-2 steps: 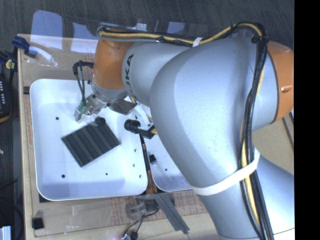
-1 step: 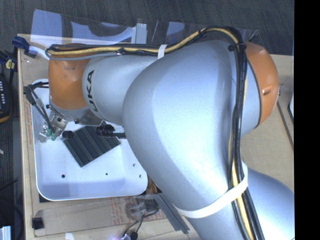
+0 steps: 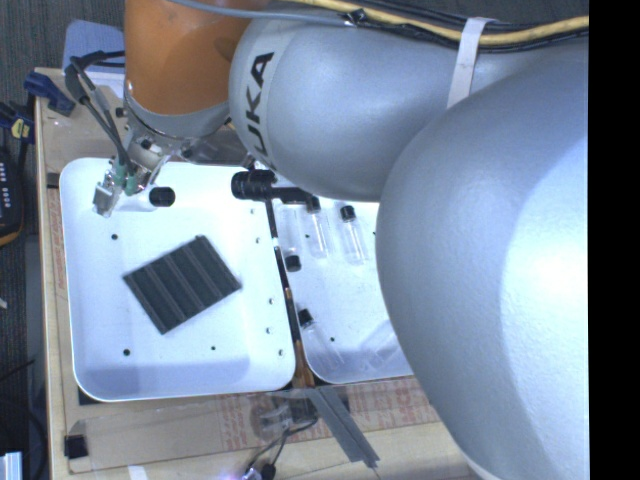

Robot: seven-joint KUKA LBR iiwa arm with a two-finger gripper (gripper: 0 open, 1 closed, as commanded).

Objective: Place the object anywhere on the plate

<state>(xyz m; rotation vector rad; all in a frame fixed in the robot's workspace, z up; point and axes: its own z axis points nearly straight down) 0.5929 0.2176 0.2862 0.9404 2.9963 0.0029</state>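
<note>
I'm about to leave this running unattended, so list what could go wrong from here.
1. The hand hangs at the upper left corner of the left bin, apart from the small black object. A grasp there may well close on nothing.
2. The dark ribbed plate lies askew in the bin and is a modest target. A drop could land beside it, or the object might slide off its ridges.

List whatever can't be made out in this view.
In the camera view:
- Most of the right bin: hidden under the arm.
- The small black object by the pincer in the left bin: too small to identify.
- The clear tubes in the right bin: faint on white, count unsure.
</note>
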